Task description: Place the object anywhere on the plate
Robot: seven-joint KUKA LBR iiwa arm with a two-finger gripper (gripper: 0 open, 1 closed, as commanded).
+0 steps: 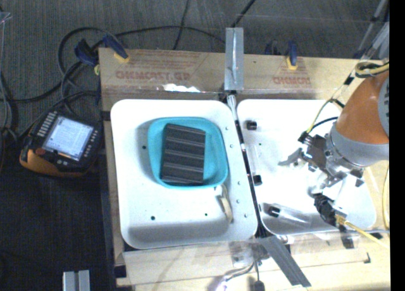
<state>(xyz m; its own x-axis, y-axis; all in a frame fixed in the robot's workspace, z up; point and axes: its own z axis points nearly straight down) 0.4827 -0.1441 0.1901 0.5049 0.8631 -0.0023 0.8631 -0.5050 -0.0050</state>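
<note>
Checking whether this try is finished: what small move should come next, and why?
Probably just lift the end effector clear and stop: the dark ribbed block already lies on the blue plate in the left bin, and the end effector hangs over the right bin, apart from both.

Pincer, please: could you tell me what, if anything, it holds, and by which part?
Cannot be told: the pincer hangs over the right shallow white bin.
</note>
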